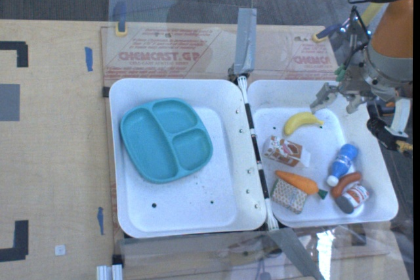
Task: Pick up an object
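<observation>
my gripper point(338, 96) hangs open and empty over the right bin's point(387, 210) far edge, near the banana point(300, 122); the cardboard point(164, 52) lettering is blurred.

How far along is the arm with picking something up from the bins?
Nothing looks picked yet. The gripper hangs over the far side of the right bin, just beyond the banana, with nothing visibly in it. The banana, small carton, carrot, blue bottle and the rest all lie in that bin. The teal divided plate sits in the left bin. The whole grasp and lift remain.
</observation>
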Controlling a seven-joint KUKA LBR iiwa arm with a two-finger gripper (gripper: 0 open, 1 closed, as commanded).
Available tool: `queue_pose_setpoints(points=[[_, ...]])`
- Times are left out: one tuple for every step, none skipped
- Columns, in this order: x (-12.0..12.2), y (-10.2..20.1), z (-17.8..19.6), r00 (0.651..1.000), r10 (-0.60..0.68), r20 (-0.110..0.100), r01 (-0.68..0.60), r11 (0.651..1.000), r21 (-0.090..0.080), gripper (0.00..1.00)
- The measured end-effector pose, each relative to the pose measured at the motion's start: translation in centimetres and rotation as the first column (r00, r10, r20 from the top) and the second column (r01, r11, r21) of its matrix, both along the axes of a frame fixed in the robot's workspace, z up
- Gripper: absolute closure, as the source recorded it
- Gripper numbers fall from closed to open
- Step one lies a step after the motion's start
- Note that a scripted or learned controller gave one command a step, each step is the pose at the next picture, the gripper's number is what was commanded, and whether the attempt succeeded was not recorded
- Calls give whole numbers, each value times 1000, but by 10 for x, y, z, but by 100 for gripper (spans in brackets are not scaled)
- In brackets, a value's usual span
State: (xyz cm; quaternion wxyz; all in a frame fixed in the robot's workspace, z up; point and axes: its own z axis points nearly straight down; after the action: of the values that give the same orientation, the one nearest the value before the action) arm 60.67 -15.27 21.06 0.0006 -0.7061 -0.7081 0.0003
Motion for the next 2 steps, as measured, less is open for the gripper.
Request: queue_pose_setpoints(points=[[33,8,-119,990,139,6,-139,990,-2,0],[-27,14,-123,999,46,6,-46,999,-1,0]])
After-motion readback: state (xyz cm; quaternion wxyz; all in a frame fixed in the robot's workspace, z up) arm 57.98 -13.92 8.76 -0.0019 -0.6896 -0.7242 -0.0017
